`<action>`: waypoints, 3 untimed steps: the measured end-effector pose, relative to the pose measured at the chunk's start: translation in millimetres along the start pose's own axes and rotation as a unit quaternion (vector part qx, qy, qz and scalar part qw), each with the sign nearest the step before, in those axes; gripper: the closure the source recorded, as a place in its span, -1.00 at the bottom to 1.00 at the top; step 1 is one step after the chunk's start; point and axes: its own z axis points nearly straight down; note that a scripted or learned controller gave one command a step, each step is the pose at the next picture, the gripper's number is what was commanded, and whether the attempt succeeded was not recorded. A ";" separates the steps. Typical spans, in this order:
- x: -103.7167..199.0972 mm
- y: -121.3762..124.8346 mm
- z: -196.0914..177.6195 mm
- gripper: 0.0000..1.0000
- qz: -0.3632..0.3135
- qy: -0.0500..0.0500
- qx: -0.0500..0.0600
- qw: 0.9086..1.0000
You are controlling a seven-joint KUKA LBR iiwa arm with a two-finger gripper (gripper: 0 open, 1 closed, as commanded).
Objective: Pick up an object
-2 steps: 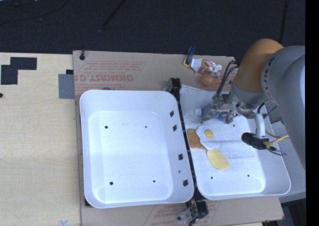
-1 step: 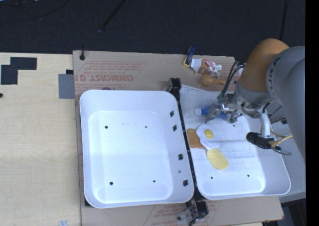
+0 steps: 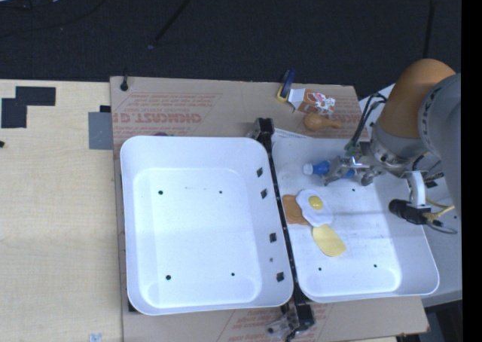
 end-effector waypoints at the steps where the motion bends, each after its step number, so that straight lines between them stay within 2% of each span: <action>1: -23.6 0.6 -19.9 -1.00 0.000 0.000 -0.001 1.000; 2: 44.9 -0.2 1.7 -1.00 -0.003 0.003 0.002 1.000; 3: 21.6 0.0 0.2 -1.00 0.000 0.000 0.000 1.000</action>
